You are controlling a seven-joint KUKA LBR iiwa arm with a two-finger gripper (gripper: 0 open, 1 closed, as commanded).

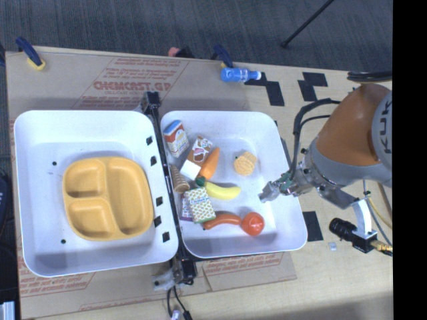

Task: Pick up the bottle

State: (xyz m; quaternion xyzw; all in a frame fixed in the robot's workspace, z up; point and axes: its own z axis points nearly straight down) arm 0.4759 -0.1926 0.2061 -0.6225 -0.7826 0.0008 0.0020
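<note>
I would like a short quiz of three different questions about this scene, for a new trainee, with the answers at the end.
1. True or false: the yellow plastic tray with three compartments lies in the left white bin.
2. Which item lies nearest the robot hand? A) small milk carton with a blue top B) round red toy tomato C) yellow tray
3. Fill in: the yellow toy banana lies just below the orange toy ____.

Key: 1 true; 2 B; 3 carrot.
</note>
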